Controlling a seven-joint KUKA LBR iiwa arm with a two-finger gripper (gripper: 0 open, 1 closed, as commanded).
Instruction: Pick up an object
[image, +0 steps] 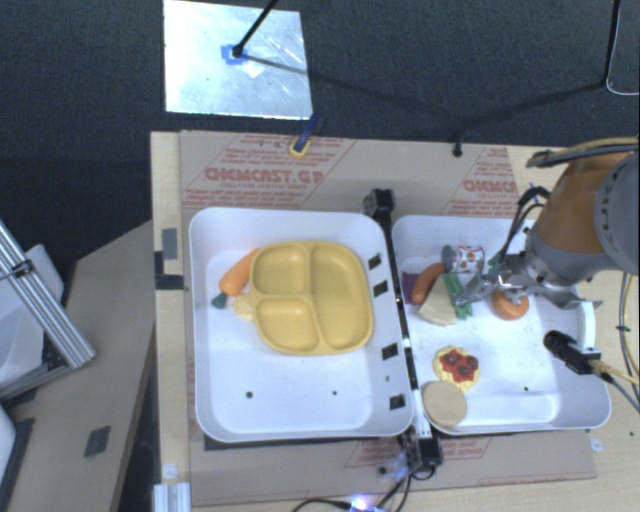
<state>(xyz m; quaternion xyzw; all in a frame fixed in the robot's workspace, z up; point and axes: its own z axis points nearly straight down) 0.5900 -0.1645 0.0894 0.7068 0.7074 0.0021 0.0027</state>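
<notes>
Your arm reaches in from the right, its gripper (478, 290) low in the right bin (575, 405) among toy food, beside an orange piece (510, 306) and a hot dog (428, 282); you cannot tell how its jaws stand. A yellow divided plate (305, 296) fills the left bin (225, 400).

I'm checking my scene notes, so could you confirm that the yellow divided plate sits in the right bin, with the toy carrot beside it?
Not quite: the camera view shows the yellow divided plate in the left bin, not the right one. The toy carrot does lie beside it, against its left edge.
</notes>
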